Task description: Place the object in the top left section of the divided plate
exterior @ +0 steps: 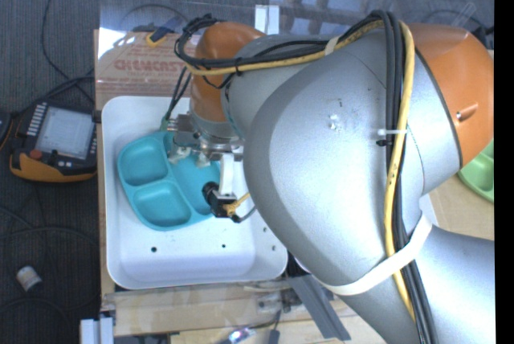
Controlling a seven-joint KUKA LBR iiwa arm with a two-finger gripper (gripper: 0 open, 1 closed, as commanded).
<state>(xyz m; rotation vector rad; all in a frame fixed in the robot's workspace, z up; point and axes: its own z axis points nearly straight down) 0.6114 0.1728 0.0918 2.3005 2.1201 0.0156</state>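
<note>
One teal plastic divided plate (157, 183) lies in the white shallow bin (181, 258), toward the bin's upper left part, with two of its hollows plainly seen on the left side, one above the other, and both bare inside. The plate's right portion sits under the wrist of the arm, so the hollow there is mostly hidden. No separate object for the task can be picked out in the plate or on the bin floor; whether one is held under the wrist cannot be told.

The gripper (199, 151) hangs straight over the plate's right part, its metal body and white housing blocking the tips; whether it is spread or pressed together cannot be told. A small black and yellow fitting (222, 201) with a cable sticks out beside the plate's lower right edge.

The large grey arm with its orange band (357, 157) fills the right side. Left of the bin, on the dark carpet, rests an orange-edged handheld pendant (55, 141). A cardboard box with red lettering (138, 63) lies behind the bin.
</note>
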